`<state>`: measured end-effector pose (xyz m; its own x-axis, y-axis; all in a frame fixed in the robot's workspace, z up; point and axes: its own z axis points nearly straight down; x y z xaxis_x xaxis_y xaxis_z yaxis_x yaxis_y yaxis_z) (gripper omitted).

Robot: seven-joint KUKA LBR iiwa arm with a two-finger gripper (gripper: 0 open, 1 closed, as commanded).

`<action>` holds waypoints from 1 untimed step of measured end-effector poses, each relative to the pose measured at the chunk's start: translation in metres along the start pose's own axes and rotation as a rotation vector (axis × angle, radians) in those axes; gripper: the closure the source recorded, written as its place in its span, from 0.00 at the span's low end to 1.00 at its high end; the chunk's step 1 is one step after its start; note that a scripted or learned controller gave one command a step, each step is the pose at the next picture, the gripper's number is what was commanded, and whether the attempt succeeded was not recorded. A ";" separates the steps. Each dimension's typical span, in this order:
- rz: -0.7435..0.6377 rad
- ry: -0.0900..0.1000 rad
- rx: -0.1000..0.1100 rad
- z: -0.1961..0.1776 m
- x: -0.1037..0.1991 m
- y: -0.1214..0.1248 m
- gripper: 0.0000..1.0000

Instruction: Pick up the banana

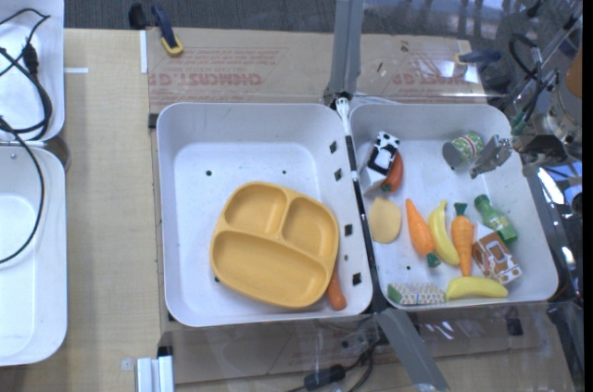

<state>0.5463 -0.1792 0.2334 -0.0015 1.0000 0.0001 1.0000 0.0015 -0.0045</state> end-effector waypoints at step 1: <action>-0.133 0.001 -0.001 0.140 0.016 -0.022 0.00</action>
<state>0.5240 -0.1635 0.0939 -0.1342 0.9910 0.0016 0.9909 0.1342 -0.0038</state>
